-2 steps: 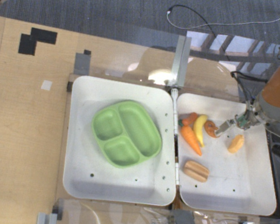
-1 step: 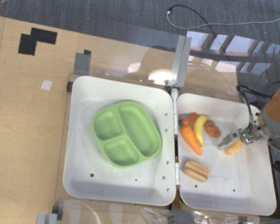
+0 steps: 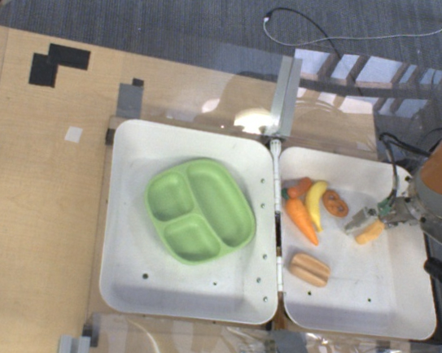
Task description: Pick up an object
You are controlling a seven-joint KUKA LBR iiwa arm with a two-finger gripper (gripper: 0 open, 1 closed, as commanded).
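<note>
Gripper [image 3: 372,220] low in right bin [image 3: 397,317], at small orange piece [image 3: 370,232]. Finger state: cannot tell. Judgement: centre over piece, close squarely, lift straight.

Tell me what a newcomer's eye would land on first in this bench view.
The bright green three-compartment plastic plate in the middle of the left white bin stands out most. Next comes the cluster of toy foods at the left side of the right white bin: a yellow banana, an orange carrot and a tan hot dog bun. The grey arm's gripper reaches in from the right.
</note>
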